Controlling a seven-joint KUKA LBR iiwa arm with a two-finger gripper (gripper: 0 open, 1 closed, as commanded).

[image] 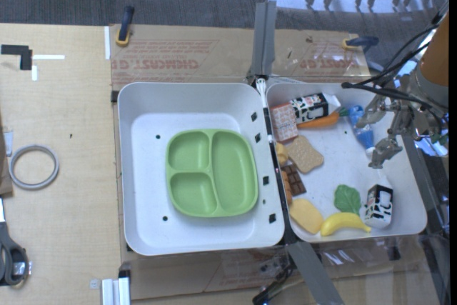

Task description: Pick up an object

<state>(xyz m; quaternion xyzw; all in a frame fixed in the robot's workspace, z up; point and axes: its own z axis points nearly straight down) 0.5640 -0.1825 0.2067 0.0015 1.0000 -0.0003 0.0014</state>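
While the arm reaches in from the right, the tool [382, 143] hangs over the right bin [410, 225], near its right wall. Its grey fingers point down and to the left; how far apart they stand cannot be told, and nothing shows between them. A blue object [363, 133] lies just beside them. Further left in this bin are a black-and-white carton [312, 108], an orange carrot [319, 122], a cracker-like slab [305, 153] and a chocolate bar [292, 180]. Toward the front lie a green leaf [348, 197], a banana [344, 224], a yellow wedge [306, 215] and a second black-and-white carton [378, 205]. The left bin [136, 175] holds a green divided plate [212, 172]. A grey ring [31, 166] lies on the counter [64, 225].
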